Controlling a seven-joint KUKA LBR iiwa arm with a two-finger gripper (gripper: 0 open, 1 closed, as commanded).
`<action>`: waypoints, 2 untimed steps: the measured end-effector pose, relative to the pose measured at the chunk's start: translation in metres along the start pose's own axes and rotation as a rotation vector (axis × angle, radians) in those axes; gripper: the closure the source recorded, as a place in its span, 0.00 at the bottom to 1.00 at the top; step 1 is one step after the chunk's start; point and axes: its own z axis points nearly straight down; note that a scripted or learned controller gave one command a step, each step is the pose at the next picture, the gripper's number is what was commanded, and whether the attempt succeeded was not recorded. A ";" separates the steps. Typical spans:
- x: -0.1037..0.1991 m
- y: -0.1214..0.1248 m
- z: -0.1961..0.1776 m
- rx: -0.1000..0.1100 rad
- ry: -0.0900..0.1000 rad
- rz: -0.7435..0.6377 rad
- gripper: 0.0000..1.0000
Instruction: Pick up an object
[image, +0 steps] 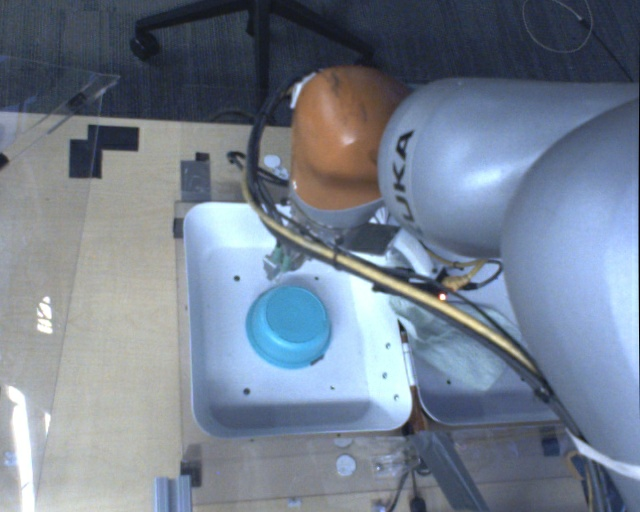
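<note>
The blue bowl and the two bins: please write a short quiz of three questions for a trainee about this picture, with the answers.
1. True or false: the blue bowl lies in the left bin.
2. Which is nearer to the top edge of the camera view: the bowl or the orange band of the arm?
3. Multiple choice. What lies in the right bin?
A. a red cup
B. a pale crumpled thing, partly hidden by the arm
C. a second blue bowl

Key
1. True.
2. The orange band.
3. B.
</note>
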 end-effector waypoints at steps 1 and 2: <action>-0.026 -0.025 0.067 -0.021 -0.014 -0.269 1.00; -0.025 -0.033 0.070 -0.040 -0.035 -0.405 1.00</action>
